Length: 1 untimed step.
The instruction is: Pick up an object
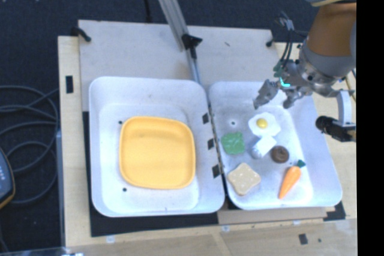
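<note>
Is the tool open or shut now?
Open: the grey two-finger tool shows its two fingers spread apart with nothing between them, above the right white bin.

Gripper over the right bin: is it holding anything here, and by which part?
Nothing is held. The two-finger gripper hangs open above the right white bin, its fingers apart with nothing between them, just above the fried egg toy.

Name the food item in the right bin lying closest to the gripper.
The fried egg, white with a yellow yolk, lies just below the gripper; the other items sit farther down the bin.
</note>
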### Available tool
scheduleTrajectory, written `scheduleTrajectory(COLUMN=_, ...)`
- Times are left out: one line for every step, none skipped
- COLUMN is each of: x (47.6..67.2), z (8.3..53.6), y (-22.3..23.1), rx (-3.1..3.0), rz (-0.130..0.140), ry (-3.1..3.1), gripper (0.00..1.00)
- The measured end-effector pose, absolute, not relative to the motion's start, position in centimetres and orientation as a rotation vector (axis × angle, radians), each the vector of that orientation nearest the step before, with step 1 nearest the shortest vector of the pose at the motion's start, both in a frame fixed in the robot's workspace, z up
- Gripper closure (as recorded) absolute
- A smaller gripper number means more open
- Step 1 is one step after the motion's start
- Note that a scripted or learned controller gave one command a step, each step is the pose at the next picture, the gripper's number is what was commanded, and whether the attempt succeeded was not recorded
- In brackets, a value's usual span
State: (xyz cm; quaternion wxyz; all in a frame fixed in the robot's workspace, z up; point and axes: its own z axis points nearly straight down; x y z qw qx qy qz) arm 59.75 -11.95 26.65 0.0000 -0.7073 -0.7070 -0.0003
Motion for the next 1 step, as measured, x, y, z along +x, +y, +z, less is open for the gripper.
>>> scheduleTrajectory(x=59.75, z=26.64, y=-11.95, rx=-2.222, rz=-0.001, ry=-2.221, gripper=0.00)
